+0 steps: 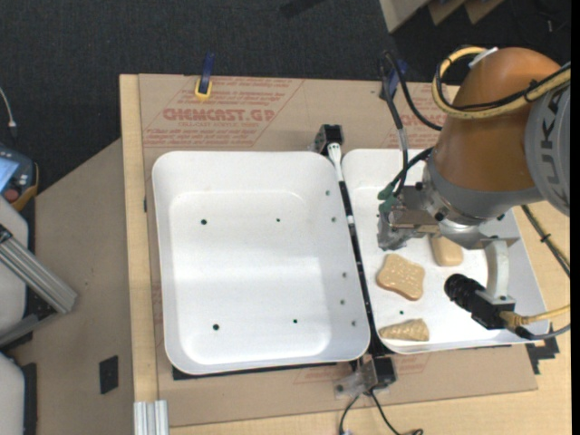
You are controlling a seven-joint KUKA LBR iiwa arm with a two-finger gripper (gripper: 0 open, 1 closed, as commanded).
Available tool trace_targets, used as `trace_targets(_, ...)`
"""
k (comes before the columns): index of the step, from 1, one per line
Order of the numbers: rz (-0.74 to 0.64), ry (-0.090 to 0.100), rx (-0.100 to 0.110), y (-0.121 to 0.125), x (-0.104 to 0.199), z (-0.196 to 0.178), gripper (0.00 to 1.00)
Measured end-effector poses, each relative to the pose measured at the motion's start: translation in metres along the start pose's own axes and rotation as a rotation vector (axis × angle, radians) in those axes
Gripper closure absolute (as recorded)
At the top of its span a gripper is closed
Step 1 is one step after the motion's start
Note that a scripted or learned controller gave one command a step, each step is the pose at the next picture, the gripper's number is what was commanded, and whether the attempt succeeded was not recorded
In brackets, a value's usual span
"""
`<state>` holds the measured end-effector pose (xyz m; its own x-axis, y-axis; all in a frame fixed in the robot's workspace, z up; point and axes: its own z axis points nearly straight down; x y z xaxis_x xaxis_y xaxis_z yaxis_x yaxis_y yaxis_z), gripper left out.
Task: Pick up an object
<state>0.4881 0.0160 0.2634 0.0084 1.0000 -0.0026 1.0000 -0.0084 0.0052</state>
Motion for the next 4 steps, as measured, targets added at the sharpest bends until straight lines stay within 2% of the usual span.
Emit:
trace_targets(1,-0.010,0.004,-0.017,0.000,0.000,-0.246,0.00)
trace_targets(2,-0.014,0.002,0.013,-0.009,0.059,-0.168,0.00)
trace_targets(3,-0.010,0.000,0.022,-0.013,0.105,0.024,0.00)
trace_targets(4,0.004,-0.001,-0.001,-0.008,-0.004,-0.029,0.00)
